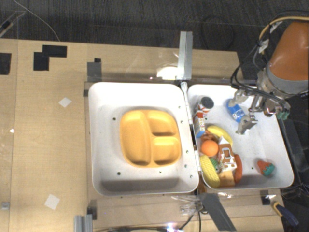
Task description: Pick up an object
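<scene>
i'm in the reach stage: my pincer (251, 114) hangs over the far part of the right bin (285, 178), nothing between its fingers, which look parted a moderate way, one fingertip (245, 126) pointing down at bare bin floor. no object is chosen by grip yet.

the nearest candidate is a small blue object (235, 111), maybe a crumpled wrapper or cup, lying just left of my pincer and partly under it. a carrot-like toy (264, 167), orange with a green tip, sits alone toward the near right corner, well apart from the rest. along the bin's left wall lies a crowded pile: a banana (219, 132), an orange (209, 148), a corn cob (209, 169) and a red and white box (227, 154), touching one another. the left bin (101, 139) holds a yellow divided tray (148, 137).

my next move calls for shifting slightly left, centring over the blue object, then dropping straight down before closing; the lone carrot toy would be the cleaner pick, i judge.

my wrist covers part of the far bin floor, and the dark round thing (206, 102) near the far left corner is too small to name.
</scene>
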Tool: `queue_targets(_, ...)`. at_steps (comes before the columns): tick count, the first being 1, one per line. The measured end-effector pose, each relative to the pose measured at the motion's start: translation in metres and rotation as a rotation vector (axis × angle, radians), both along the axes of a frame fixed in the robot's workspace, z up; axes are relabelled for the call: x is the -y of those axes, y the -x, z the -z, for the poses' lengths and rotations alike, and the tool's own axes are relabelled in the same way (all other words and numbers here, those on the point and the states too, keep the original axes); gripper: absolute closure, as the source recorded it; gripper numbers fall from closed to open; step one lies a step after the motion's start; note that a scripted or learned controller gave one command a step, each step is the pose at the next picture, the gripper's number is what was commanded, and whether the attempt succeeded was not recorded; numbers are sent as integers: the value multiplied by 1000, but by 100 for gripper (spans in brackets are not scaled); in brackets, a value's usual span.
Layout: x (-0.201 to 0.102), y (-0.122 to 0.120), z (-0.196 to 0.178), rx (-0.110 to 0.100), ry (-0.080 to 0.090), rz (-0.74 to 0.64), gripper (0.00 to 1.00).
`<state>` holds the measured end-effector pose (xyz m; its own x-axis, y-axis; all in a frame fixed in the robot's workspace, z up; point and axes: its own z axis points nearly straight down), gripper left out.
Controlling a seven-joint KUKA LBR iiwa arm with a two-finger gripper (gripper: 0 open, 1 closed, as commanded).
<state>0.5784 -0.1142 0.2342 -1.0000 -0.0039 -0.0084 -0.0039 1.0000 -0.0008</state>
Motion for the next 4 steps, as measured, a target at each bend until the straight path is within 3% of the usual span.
queue_targets(1,64,-78,61,-2,-3,437,0)
queue_targets(2,87,-82,89,3,-4,633,0)
queue_targets(3,93,-79,145,-3,-1,620,0)
queue_targets(4,91,-84,130,16,-2,613,100)
